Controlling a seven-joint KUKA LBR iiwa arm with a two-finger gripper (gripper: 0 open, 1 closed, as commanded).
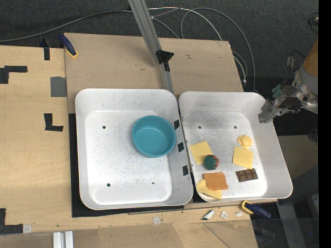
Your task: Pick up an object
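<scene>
Hovering at the right edge of the right bin [269, 138], the end effector [270, 110] sat above the bin's upper right corner, and whether it was wide or narrow could not be told from this slanted view; nothing was seen held in it. That position suggested the arm, reaching in from the right, was poised over the rim before any descent rather than over a chosen target, since none of the small items lay beneath it.

All the likely candidates for the pick were gathered in the lower half of the right bin, probably because that is where loose pieces settle or were dropped. A yellow square piece [200, 151] lay touching a small green and red ball [210, 162]. Just below them an orange block [215, 180] rested on a pale yellow piece [205, 191] that poked out at its lower left. Further right, a small yellow lump [245, 141] sat just above a yellow wedge [243, 157], with a dark brown chocolate bar [246, 175] below that.

A blue bowl [153, 136] stood alone and upright in the left bin [93, 138], well apart from everything else, which would make it an uncluttered grasp but a wide one.

On the tabletop [31, 112], bits of dark tape marked positions, and cables ran behind the bins.
</scene>
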